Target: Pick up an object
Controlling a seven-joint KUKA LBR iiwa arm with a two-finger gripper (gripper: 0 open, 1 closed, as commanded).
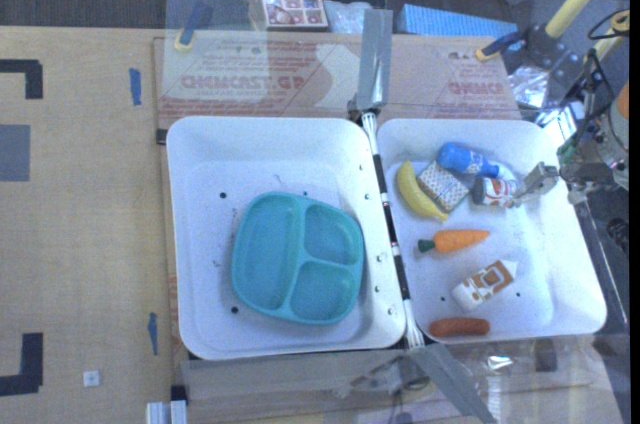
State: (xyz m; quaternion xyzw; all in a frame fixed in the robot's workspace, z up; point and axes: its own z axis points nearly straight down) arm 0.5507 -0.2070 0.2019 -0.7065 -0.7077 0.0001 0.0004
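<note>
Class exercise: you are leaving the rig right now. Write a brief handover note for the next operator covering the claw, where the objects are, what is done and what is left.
Claw: low over the right bin, at its upper right, beside a small white-and-red item. I see nothing lifted.
Right bin: blue bottle, banana, checkered block, carrot, white-and-brown carton, red sausage.
Left bin: teal divided plate.
Done: approach.
Left: grasp and lift one object.
</note>
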